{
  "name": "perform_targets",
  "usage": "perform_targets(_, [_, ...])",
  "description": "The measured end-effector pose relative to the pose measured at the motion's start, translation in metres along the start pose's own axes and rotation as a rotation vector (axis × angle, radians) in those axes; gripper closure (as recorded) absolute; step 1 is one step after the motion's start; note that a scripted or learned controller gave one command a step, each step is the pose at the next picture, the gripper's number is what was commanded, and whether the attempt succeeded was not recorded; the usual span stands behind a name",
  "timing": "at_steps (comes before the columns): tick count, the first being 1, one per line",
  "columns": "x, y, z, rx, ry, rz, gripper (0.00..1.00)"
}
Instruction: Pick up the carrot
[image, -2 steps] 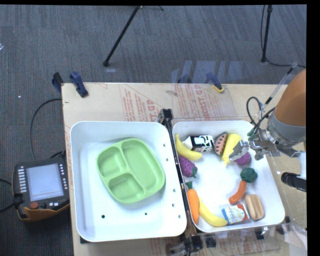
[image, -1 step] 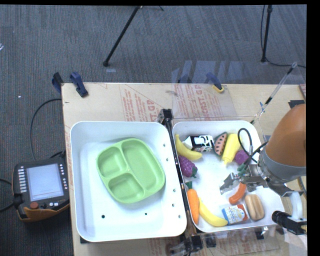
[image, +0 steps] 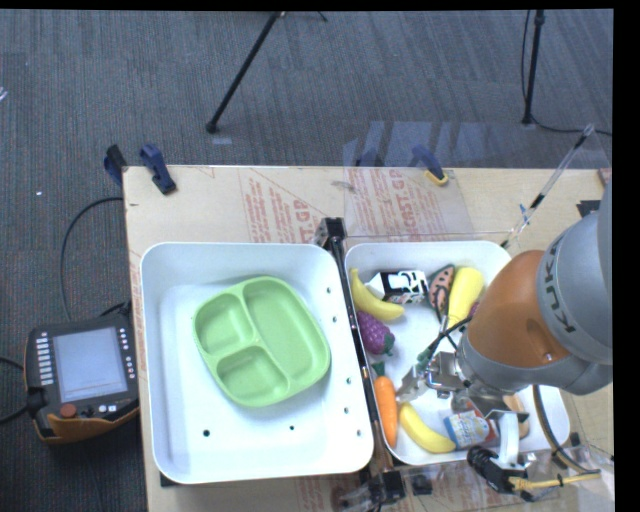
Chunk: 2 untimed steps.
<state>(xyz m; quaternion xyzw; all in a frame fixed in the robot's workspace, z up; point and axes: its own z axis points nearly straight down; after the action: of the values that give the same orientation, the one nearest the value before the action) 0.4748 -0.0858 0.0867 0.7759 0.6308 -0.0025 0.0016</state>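
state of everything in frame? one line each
carrot: lying in right bin by its left wall, not gripped
gripper: low over right bin, right of carrot
green plate: flat in left bin, nothing on it
bananas: lying loose in right bin
grapes: lying above carrot

carrot (image: 385, 408) wedged between bin wall (image: 358, 360) and banana (image: 424, 429).

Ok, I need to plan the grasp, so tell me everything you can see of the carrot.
The carrot is orange, smooth and plastic-looking, a toy by its look. It lies flat in the right bin, along its left wall, running near to far. A yellow banana lies at its right, a purple grape bunch just beyond its far end.
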Motion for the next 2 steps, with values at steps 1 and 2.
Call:
perform_targets(1, [0.001,-0.001,-0.008,0.007,0.006,0.008,1.00])
perform_targets(2, [0.013,0.041,0.001,0.008,0.006,0.290,1.00])
